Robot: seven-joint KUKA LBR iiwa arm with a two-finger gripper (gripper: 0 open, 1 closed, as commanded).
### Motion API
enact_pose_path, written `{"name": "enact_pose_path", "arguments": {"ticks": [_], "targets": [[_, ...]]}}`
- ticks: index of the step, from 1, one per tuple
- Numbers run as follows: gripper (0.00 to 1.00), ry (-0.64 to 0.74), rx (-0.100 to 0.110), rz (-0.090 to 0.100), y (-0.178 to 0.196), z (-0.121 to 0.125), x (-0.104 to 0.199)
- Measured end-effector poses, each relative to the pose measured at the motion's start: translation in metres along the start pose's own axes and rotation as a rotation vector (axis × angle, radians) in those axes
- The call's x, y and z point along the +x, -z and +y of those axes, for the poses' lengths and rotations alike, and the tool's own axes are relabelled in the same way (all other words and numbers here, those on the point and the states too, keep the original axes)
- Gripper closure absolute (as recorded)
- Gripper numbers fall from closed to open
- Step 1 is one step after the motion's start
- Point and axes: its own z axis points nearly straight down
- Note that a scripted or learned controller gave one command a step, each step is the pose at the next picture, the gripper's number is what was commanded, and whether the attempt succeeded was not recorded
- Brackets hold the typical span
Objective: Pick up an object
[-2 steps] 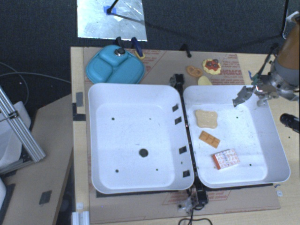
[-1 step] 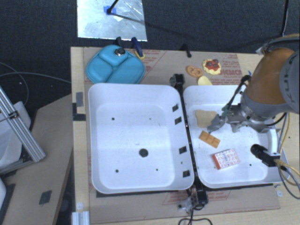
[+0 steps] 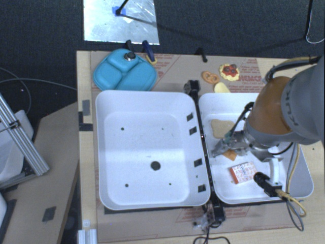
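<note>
In the right bin (image 3: pixel 304 184), the tool (image 3: pixel 227 149) sits low beside a small orange piece (image 3: pixel 230 155); I cannot tell its state. Best centre over the piece before lifting.

A robotics lab: a cardboard-covered worktop (image 3: pixel 172 62) bearing 2 white bins (image 3: pixel 147 151), aluminium framing (image 3: pixel 20 141), loose cables (image 3: pixel 30 83), dark carpet (image 3: pixel 40 29).

I found no text I could read. The cardboard sheet (image 3: pixel 252 73) under the bins carried red printed lettering at its far right, too blurred to make out. The small red-and-white box (image 3: pixel 242 173) in the right bin bore an illegible print.
</note>
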Motion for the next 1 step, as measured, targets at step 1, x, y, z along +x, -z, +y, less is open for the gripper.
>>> {"name": "enact_pose_path", "arguments": {"ticks": [1], "targets": [[0.0, -0.005, 0.007, 0.0, 0.0152, -0.0123, -0.0756]]}}
